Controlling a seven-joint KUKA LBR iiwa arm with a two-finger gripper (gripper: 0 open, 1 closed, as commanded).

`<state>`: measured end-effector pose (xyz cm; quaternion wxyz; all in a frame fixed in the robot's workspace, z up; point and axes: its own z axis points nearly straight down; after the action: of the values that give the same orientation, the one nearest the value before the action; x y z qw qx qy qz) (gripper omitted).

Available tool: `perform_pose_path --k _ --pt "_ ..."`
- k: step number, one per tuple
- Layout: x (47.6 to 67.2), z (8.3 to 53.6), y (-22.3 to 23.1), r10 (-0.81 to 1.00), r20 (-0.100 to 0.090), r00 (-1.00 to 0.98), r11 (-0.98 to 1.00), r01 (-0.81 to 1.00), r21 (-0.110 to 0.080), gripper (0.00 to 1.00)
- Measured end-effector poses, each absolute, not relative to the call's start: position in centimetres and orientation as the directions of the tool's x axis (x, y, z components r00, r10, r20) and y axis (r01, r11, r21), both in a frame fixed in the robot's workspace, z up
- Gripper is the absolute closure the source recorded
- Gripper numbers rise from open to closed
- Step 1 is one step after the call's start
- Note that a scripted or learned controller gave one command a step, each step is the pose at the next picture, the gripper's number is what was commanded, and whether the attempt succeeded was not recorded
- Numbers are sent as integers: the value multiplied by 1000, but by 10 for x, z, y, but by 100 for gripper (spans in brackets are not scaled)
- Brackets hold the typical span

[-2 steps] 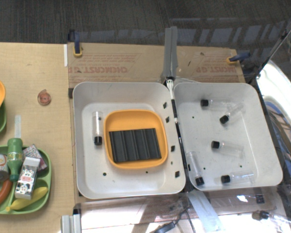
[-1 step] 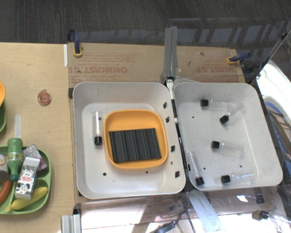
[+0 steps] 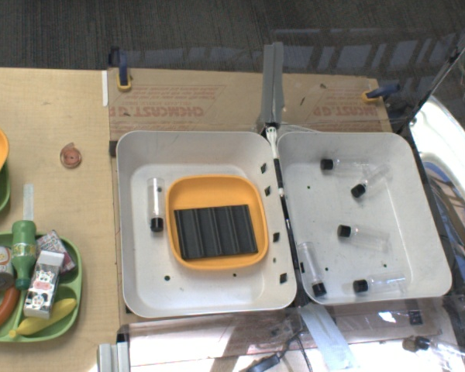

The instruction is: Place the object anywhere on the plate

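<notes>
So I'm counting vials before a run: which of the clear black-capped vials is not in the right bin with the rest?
The vial lying in the left bin, just left of the orange plate, black cap toward the camera. The others lie in the right bin.

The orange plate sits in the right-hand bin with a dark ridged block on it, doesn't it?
Not quite. The camera view shows the orange plate in the left bin, not the right. The dark ridged block does lie on it.

Orange plate (image 3: 215, 222): set mid-left bin (image 3: 128, 231), its centre covered by a dark ribbed insert (image 3: 217, 232). One clear vial (image 3: 155, 204) is laid just left of the plate; bare bin floor is left open above, below and right of it.
</notes>
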<state>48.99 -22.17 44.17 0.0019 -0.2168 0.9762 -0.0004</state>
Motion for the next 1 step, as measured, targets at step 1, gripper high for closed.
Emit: perform_pose_path --k 1 --pt "490 442 -222 -423 -4 -906 906 -423 -1 0"
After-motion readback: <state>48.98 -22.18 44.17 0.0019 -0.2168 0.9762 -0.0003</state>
